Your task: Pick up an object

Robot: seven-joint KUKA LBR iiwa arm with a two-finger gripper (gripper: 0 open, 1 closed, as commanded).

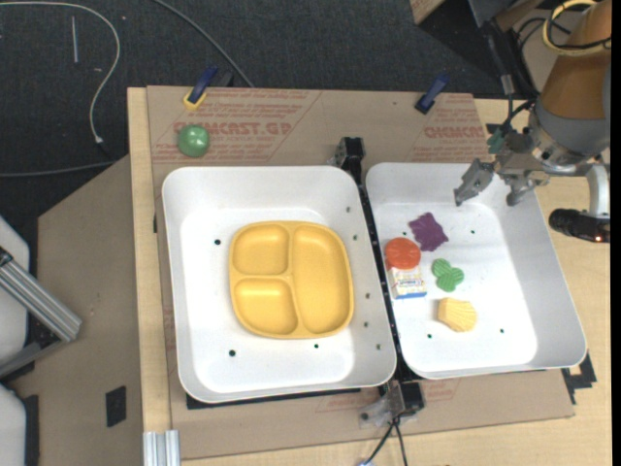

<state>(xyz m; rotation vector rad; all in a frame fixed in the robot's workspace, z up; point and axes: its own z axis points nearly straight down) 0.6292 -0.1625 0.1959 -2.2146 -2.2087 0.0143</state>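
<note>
- Purple crinkled toy piece (427, 230) lies in the right white bin (543, 289), nearest my hand (495, 184); nothing is lifted yet, so I judge the whole pick remains.
- My hand hovers above the bin's far edge, fingers spread, gripping nothing.
- Red round toy (403, 253), green leafy toy (447, 276) and yellow shell-shaped toy (457, 314) crowd just beside it.
- Bin's right half lies bare, giving room to descend.

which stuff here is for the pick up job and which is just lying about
For the job:
- gripper, open above the right bin
- purple piece
- orange piece
- small carton
- green piece
- yellow piece

Lying about:
- yellow plate in the left bin
- green ball
- blue clamps
</note>
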